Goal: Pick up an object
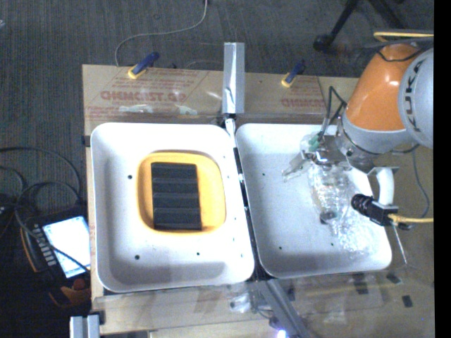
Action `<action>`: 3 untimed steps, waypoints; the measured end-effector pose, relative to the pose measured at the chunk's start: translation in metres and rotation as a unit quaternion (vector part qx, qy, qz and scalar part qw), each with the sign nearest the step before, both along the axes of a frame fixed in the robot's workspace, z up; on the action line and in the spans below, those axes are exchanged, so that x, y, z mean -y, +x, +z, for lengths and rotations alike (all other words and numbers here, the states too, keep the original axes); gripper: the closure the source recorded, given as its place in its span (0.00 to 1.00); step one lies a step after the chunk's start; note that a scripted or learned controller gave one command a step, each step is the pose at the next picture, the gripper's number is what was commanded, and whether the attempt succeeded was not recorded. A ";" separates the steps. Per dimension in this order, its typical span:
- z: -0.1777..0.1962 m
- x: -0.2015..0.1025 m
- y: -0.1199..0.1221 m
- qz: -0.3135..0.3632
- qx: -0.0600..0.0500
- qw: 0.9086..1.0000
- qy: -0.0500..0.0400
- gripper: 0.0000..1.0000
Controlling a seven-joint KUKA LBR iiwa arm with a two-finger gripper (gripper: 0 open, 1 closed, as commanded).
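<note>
In the left bin lies a yellow tray holding a black ridged block. A crumpled clear plastic piece lies in the right part of the right bin. My gripper hangs over the upper right part of that bin, at the top end of the clear plastic. The grey arm with its orange band comes in from the right above it. Whether anything is held is hidden by the wrist and the glare of the plastic.
A metal post stands at the back between the bins, on a cardboard sheet held by two blue-yellow clamps. A black cylinder with a yellow cable sticks out by the right bin's right edge. A tablet lies on the floor at left.
</note>
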State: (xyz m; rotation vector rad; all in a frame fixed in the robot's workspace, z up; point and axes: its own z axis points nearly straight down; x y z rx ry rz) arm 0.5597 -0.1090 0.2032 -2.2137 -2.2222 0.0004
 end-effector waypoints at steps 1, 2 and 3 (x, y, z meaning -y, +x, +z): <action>-0.016 0.050 0.024 -0.007 0.001 1.000 0.000 0.00; -0.097 0.085 0.053 0.042 0.012 0.999 -0.005 0.00; -0.099 0.089 0.040 0.152 0.022 0.988 -0.009 0.00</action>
